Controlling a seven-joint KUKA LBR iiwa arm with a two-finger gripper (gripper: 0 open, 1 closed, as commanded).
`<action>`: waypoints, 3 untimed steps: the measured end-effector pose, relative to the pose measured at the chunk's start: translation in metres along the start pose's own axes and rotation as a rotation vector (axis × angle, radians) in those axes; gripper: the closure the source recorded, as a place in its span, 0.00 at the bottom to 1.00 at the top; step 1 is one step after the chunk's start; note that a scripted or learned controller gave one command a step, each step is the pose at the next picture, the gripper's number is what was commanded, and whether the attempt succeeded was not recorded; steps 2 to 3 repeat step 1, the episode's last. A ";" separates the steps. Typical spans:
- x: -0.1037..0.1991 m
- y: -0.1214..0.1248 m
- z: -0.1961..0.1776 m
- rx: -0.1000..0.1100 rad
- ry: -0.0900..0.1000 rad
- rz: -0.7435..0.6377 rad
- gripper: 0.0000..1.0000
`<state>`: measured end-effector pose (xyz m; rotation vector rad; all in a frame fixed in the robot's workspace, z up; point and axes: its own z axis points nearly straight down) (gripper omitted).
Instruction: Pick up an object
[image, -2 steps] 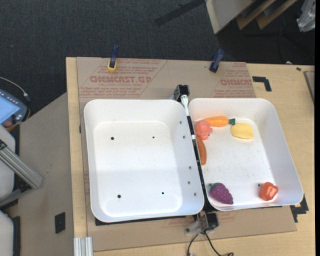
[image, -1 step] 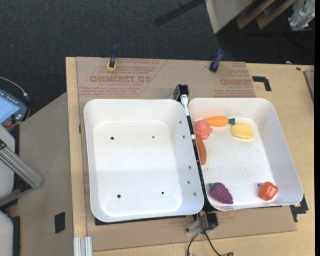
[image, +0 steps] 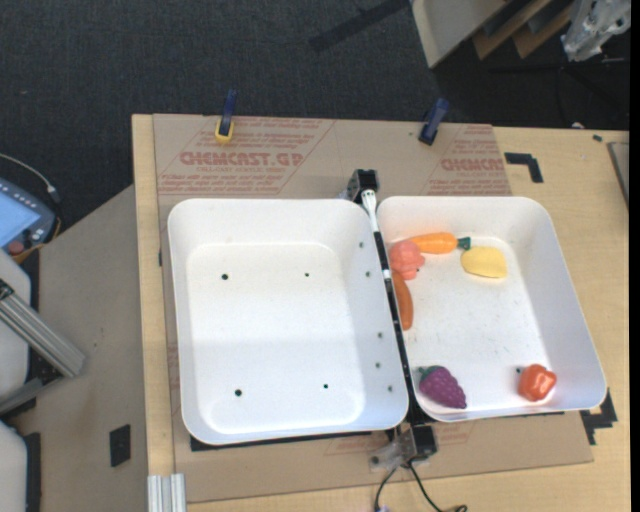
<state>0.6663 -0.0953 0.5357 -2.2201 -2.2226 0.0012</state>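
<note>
On the bench, two white bins sit side by side on a cardboard sheet (image: 300, 150), rims touching at centre. R bin (image: 500, 325) holds all the toys: carrot (image: 435, 242) and yellow lemon (image: 484, 262) near the far wall, pink piece (image: 405, 258) w/ a long orange piece (image: 403, 303) along the L wall, purple grapes (image: 441, 386) and red pepper (image: 537, 382) near the front, well apart. L bin (image: 180, 300) has four small dark holes in its floor. Two blue clamps (image: 227, 115) grip the sheet's far edge.

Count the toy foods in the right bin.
6: carrot and lemon at the far end, pink piece and orange piece by the left wall, grapes and red pepper nearest.
</note>
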 end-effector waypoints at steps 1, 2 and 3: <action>0.021 0.000 0.000 0.000 0.000 0.000 1.00; 0.021 0.000 0.000 0.000 0.000 0.000 1.00; 0.021 0.000 0.000 0.000 0.000 0.000 1.00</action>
